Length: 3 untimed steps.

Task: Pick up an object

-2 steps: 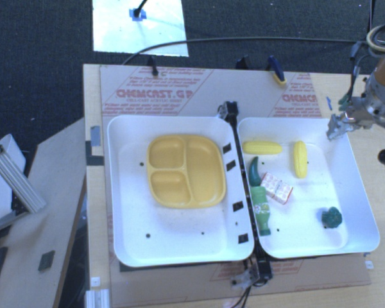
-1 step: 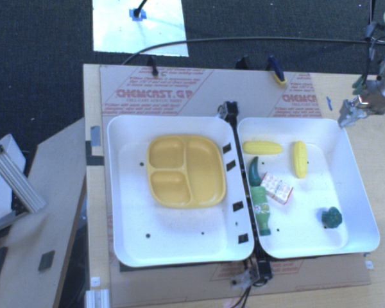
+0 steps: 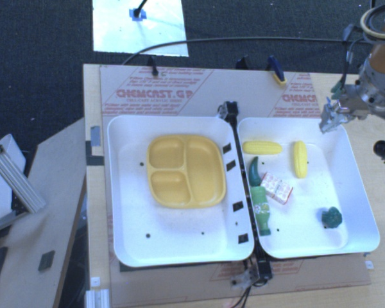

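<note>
On the desk, the left bin holds a yellow tray. The right bin holds two corn cobs: one lying crosswise, one lengthwise. The lengthwise cob is nearest the fingers, lying below-left of them. They hover at the bin's far right corner holding nothing; how wide they stand I cannot tell.

Yellow divided tray, two yellow corn cobs, green bottle, perhaps dark-green broccoli, white bins.
</note>
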Each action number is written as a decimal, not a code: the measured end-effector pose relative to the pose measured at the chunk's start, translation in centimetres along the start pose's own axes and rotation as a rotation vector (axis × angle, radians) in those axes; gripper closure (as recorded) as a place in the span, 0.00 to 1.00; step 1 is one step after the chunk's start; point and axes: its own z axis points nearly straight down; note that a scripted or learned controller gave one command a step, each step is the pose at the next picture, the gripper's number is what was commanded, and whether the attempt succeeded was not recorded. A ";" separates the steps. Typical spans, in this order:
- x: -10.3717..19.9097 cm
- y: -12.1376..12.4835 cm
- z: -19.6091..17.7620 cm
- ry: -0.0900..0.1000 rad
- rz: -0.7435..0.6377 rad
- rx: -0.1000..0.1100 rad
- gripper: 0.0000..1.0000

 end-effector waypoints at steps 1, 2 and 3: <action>5.1 -0.7 -0.3 0.000 -0.001 -0.001 1.00; 11.1 -1.3 0.0 0.001 -0.002 0.001 1.00; 16.0 -1.1 0.7 0.001 -0.001 0.001 1.00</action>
